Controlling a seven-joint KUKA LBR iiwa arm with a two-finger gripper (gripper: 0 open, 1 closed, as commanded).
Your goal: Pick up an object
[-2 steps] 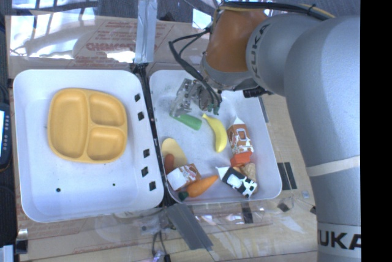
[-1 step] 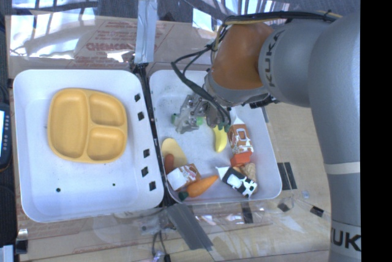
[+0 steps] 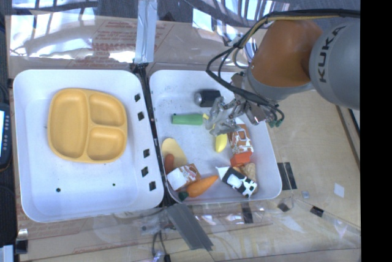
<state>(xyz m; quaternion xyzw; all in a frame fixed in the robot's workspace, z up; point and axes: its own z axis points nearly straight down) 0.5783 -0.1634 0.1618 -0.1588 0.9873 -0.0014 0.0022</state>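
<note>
The hand (image 3: 222, 117) hung low over the upper middle of the right bin (image 3: 184, 80), and whether it was open or closed could not be told. Just below it and slightly right lay a small yellow piece (image 3: 220, 143), its long axis running nearly up and down the frame, seemingly the nearest thing to pick. A green stick (image 3: 187, 120) lay crosswise to its left, a dark cylinder (image 3: 207, 97) above, and the yellow divided plate (image 3: 87, 125) sat well apart in the left bin (image 3: 30, 193).

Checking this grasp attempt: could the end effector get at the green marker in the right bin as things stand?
Probably yes. The green marker lies alone on bare bin floor, just left of the end effector, with nothing on top of it.
</note>
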